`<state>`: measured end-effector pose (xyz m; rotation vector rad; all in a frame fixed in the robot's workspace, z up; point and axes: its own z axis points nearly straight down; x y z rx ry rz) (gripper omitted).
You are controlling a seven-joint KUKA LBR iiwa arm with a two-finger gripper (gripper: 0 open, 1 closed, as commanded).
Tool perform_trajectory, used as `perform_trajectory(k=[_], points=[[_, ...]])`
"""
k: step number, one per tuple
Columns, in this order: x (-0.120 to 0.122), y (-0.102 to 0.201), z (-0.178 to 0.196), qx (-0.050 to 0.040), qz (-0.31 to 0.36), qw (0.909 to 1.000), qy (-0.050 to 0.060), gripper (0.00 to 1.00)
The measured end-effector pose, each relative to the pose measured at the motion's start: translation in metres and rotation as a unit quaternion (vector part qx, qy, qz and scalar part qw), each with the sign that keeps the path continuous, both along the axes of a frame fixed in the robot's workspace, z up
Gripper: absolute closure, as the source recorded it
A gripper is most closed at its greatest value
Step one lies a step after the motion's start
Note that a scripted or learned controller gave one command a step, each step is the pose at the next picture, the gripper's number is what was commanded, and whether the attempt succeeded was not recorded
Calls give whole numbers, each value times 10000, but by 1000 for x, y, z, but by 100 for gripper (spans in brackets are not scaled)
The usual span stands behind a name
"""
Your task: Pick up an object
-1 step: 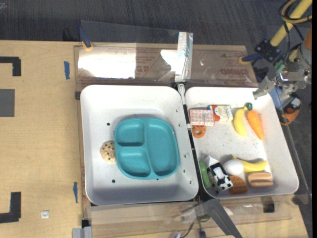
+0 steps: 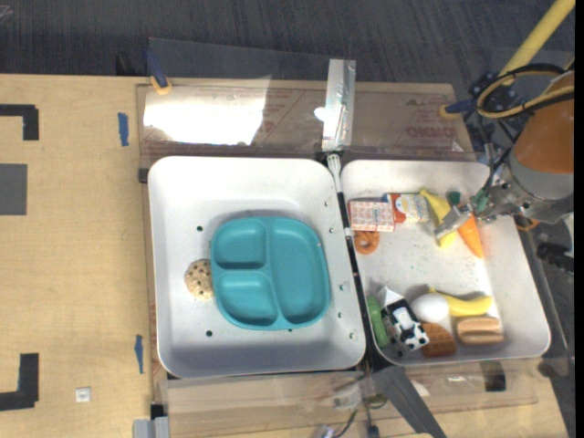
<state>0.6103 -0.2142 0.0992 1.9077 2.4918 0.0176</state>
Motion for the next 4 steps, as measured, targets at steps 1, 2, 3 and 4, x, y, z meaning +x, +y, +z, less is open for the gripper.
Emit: perform_trajectory(k=[1,2,3,4], points=[[17,46,-13,-31,-1184,9930,46,0],[18,46,-3,-36,-1179,9930,37,100],[-10,80,97,-21,-2068,9784,20,100],[-7,81,108,-33,-1379,9904,38,100]])
